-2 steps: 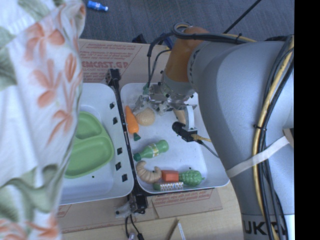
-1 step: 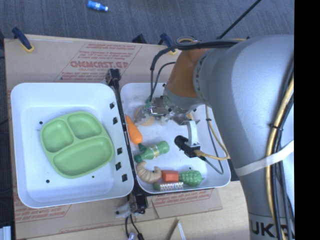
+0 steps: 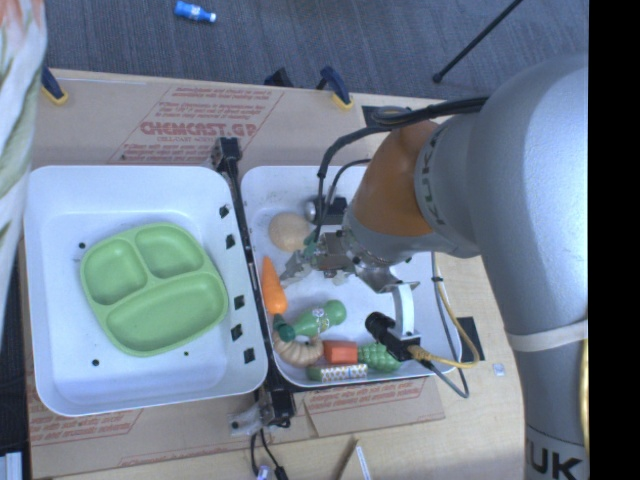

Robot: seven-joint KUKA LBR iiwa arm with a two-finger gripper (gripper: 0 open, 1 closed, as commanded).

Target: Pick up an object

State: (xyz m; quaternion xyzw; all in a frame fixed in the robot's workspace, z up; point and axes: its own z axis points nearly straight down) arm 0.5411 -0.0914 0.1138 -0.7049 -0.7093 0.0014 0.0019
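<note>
Clutter crowds the near end of the right bin [image 3: 262, 190]: a striped silver piece [image 3: 340, 371] against the front wall, an orange block [image 3: 340, 352] and a knobbly green toy [image 3: 380, 358] just behind it, a tan ring [image 3: 298, 348] to their left, and a green bottle [image 3: 322, 317] lying on its side above the ring. A little further in, an orange carrot [image 3: 272, 286] lies along the bin's left wall. The gripper [image 3: 312, 258] hangs low just beside the carrot's far end, between it and a beige ball [image 3: 290, 231] that sits toward the bin's far left corner. Whether the gripper is spread or pressed together I cannot tell from this slant, and nothing can be seen held in it. No one object is named by the task; the carrot and the ball look the likeliest picks, being nearest. The risks follow from that spot. The carrot hugs the wall, so a descent could strike the rim or nudge the carrot aside, and the round ball could roll out of a closing grasp. In the left bin [image 3: 60, 208] a green divided plate [image 3: 155, 286] lies well apart from all this. Beyond the bins lie cardboard [image 3: 200, 123] and, on the floor, a small blue item [image 3: 195, 12].
</note>
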